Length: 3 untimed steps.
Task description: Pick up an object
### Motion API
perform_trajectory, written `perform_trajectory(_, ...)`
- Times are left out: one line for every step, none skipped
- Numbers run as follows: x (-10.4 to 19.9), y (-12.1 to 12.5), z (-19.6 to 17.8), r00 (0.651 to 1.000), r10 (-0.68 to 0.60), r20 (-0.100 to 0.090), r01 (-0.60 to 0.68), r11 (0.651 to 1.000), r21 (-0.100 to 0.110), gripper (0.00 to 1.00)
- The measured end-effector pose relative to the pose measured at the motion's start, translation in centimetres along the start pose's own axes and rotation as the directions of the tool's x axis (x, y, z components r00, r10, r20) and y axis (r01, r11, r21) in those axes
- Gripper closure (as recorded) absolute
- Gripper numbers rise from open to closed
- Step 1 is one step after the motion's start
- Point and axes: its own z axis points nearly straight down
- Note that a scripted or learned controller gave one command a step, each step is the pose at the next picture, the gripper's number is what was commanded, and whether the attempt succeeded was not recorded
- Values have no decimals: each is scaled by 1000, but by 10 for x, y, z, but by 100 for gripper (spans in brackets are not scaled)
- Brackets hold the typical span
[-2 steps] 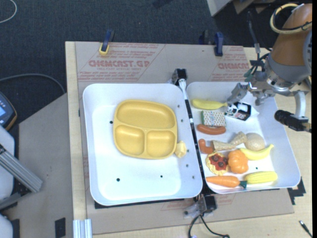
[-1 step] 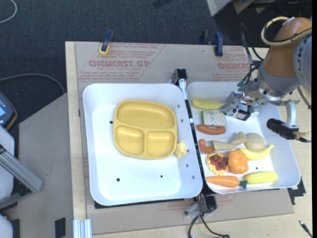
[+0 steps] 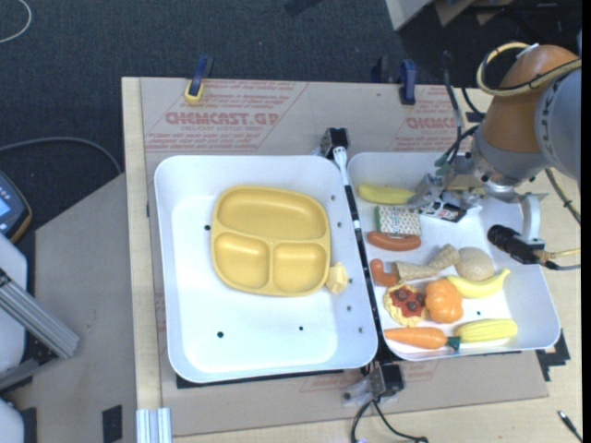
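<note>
My gripper (image 3: 443, 197) hangs low over the far part of the right bin (image 3: 545, 308), beneath the orange-banded wrist (image 3: 526, 90). A yellow banana (image 3: 385, 194) lies just left of it, and a speckled green square (image 3: 399, 220) lies just below and to the left. A red sausage (image 3: 394, 241) rests under that square. Nearer the front lie a cone (image 3: 427, 269), a tan potato (image 3: 476, 263), a second banana (image 3: 482, 285), an orange fruit (image 3: 444, 302), a pizza slice (image 3: 404, 301), a carrot (image 3: 415, 338) and a corn cob (image 3: 487, 330). Nothing shows held in the gripper.
The left bin (image 3: 185, 275) holds a yellow divided plate (image 3: 271, 240) with a small yellow piece (image 3: 337, 278) at its right edge. A black cable end (image 3: 510, 242) sticks out beside the wrist, over the right bin. Clamps (image 3: 195, 81) grip the board's far edge.
</note>
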Motion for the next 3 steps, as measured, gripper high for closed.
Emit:
perform_trajectory(-1, 1, -11, 1000, -2, 3, 2, 1000, -2, 100)
perform_trajectory(5, 6, -57, 1000, -3, -5, 3, 1000, 11, 100)
perform_trajectory(-3, 9, -103, 1000, -2, -5, 2, 1000, 12, 100)
